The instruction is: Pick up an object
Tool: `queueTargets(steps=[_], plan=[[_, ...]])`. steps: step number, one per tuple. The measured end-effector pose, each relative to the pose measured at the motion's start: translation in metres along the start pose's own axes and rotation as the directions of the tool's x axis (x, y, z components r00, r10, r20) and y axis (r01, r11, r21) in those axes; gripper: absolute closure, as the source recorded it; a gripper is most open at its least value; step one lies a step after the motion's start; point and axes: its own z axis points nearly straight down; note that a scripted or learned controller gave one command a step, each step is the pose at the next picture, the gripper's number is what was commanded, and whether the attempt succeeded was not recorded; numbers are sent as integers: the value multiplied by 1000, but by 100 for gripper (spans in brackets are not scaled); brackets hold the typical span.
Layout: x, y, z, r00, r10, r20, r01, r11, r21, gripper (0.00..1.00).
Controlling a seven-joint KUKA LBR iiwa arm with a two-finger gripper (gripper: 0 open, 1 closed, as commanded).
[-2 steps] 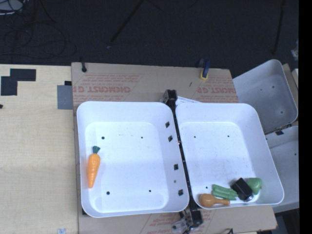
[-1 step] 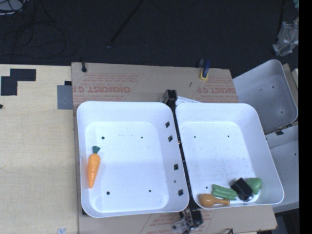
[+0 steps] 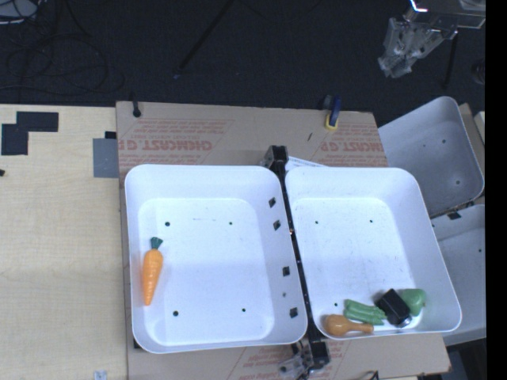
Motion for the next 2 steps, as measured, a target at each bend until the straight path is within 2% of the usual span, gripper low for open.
queueTargets(steps=[1,2], plan=[[-119,-4,121,1000,23,4,-23,1000,13,100],[-39,-53,32,1000,5,1,-5,1000,-7,100]])
